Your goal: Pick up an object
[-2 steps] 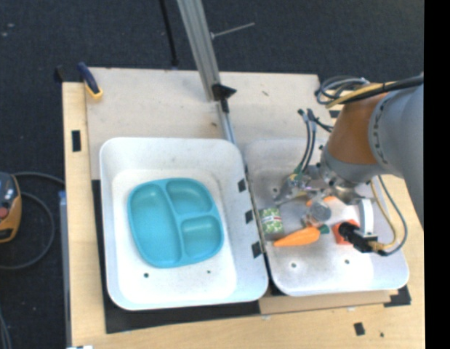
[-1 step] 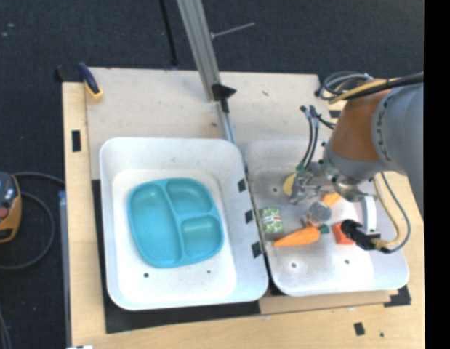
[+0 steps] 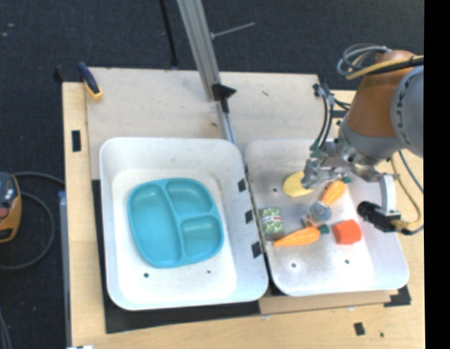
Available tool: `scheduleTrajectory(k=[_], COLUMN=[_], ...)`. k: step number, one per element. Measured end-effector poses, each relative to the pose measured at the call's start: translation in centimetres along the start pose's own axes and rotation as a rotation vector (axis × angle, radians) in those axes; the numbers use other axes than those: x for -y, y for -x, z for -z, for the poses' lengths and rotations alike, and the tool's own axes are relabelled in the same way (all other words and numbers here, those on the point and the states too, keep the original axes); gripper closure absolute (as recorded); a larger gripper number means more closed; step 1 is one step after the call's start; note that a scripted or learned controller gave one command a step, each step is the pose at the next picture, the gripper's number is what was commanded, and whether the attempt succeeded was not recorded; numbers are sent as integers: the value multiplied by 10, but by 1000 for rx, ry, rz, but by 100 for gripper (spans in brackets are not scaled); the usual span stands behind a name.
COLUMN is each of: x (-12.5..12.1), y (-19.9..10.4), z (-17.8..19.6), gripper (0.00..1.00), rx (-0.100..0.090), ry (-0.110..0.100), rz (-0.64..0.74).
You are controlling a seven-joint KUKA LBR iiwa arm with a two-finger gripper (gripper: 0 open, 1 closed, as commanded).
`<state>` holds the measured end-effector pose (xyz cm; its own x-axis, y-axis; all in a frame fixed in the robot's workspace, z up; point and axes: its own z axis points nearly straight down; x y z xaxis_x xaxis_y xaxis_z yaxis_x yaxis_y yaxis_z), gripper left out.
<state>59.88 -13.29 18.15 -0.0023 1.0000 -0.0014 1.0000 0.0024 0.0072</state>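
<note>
The arm (image 3: 381,111) reaches in from the right over the right bin (image 3: 388,264); its hand (image 3: 317,174) hangs low at the bin's upper middle, just above a yellow piece (image 3: 296,186), and whether it touches that piece cannot be told; whether the hand is apart or together cannot be told either, the parts being too small and dark to read. Just beside the hand, to its right, lies a small carrot (image 3: 332,192), tilted; below that sits a grey lump (image 3: 319,212); lower still a larger carrot (image 3: 297,237) lies nearly flat, its green end near an orange block (image 3: 347,232); a green patterned piece (image 3: 270,219) rests near the bin's left wall. The left bin (image 3: 115,158) holds a teal divided tray (image 3: 175,222); both bins sit side by side on the table (image 3: 148,97).
</note>
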Motion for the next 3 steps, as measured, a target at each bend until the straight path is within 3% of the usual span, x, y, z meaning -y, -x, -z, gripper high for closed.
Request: scheduleTrajectory(k=[1,2,3], x=[-2,-2,1], y=[1,3,-56], z=[55,31,41], gripper=[100,100,100], rx=[0,1,-3], ry=[1,-8,-5], rz=[1,-3,5])
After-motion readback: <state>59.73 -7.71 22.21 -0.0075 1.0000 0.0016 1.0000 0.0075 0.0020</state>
